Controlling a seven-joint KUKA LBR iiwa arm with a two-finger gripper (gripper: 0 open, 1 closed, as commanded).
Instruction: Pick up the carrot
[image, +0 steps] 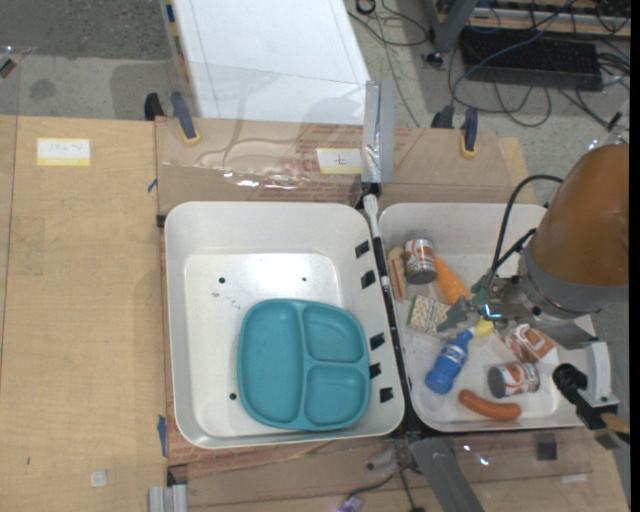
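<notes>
Gripper (478, 307) low in the right bin (420, 400)
Its tips sit just beside the carrot (451, 282), above the blue bottle (449, 363); pincer spread cannot be told.

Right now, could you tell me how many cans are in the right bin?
2 for sure: one can near the bin's far side, one can near the front beside the sausage. The arm may hide others.

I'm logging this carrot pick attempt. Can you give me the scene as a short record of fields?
left bin: teal divided plate
right bin: carrot, can, blue bottle, sausage, checkered packet, second can
end effector: low over right bin, just right of carrot
carrot state: lying in bin, not lifted
</notes>
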